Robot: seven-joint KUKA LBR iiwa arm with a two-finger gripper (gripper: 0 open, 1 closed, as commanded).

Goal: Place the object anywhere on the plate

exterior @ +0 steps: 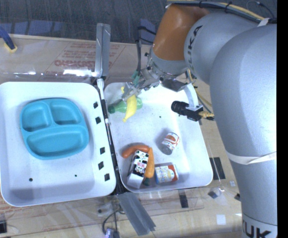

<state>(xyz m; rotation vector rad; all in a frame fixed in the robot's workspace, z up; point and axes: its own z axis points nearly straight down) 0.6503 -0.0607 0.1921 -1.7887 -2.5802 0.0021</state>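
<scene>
The banana (130,107) is a small yellow toy, slightly curved, lying at the far left end of the right bin (203,162) with its upper tip at the gripper (132,89). That tip is partly hidden by the gripper's metal parts, and whether the banana sits between them is too small and cluttered to tell, so how far the gripper is open cannot be read. A green object (115,106) lies touching the banana on its left; its shape is hard to make out.

The plate (54,128) is 1 blue tray with 3 compartments, lying in the left bin (15,192), well apart from the banana, with the wall between the 2 bins between them.

In the right bin there are also 1 small can (170,143) on its side near the middle, and at the near edge a cluster of 3 things: an orange curved piece (136,150), a black-and-white carton (140,161) and a red-labelled can (165,173), all touching or overlapping.

The grey arm (243,98) covers the bin's right side and is cut off at the frame's edge.
</scene>
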